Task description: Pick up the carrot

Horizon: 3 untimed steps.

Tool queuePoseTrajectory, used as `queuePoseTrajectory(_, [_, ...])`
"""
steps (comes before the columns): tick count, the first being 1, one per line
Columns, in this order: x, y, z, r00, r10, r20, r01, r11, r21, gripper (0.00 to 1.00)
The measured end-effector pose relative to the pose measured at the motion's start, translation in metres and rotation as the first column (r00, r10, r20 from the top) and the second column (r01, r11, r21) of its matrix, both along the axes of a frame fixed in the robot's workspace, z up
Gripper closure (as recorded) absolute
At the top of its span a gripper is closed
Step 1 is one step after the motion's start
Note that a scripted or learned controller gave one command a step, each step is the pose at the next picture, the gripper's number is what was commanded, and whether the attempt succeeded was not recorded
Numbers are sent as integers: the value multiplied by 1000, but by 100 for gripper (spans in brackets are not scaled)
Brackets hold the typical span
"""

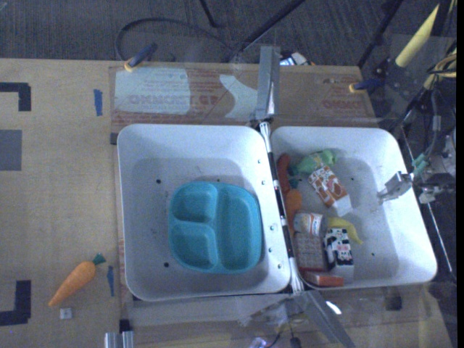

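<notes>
Bench [58, 216]: wood-look board, matt, smooth. Bins [138, 194]: white plastic, smooth, slight sheen. Tray [215, 225]: blue plastic, smooth, satin. Carrot [72, 283]: orange with green top, matt, soft-looking. Cardboard sheet [319, 96] behind bins: brown, matt. Gripper [395, 185]: pale metal, dull shine.

orange carrot [73, 282], green top; blue tray [215, 225]; white bins [138, 151].
</notes>
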<state>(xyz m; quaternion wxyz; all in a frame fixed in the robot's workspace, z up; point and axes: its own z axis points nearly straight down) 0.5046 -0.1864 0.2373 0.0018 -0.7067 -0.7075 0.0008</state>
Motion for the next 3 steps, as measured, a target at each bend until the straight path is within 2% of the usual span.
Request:
queuePoseTrajectory(1, [47,18,-136,999,-42,4,42,999,-1,0])
queuePoseTrajectory(2, [113,62,-152,1000,-28,3,28,1000,-2,0])
queuePoseTrajectory(3, [99,93,-152,974,227,5,-227,974,-2,0])
